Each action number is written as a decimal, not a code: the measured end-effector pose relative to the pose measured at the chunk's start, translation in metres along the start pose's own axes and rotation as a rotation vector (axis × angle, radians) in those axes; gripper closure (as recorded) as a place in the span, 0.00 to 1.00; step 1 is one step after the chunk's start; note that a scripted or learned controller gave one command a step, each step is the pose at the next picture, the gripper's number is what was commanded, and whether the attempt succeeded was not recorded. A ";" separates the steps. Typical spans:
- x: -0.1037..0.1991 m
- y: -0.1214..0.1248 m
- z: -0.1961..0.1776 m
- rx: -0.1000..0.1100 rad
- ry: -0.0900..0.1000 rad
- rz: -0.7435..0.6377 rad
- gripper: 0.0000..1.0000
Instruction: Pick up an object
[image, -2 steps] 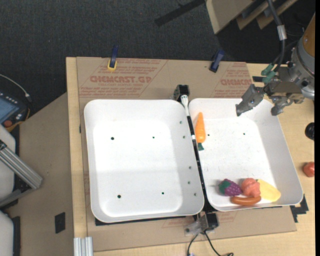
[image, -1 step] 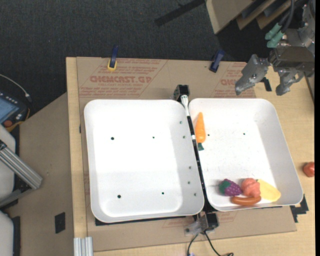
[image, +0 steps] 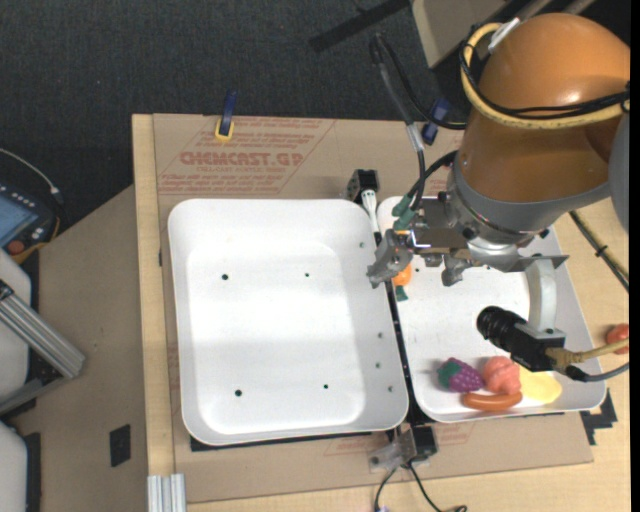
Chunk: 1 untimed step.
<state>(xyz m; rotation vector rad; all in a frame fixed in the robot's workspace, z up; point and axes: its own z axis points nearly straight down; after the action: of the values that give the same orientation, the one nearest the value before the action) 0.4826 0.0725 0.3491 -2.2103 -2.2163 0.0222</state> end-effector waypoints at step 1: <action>-0.024 0.009 -0.130 -0.035 0.003 0.004 0.00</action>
<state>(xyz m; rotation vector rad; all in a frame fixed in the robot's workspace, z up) 0.4943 0.0487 0.4793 -2.2310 -2.2272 -0.0200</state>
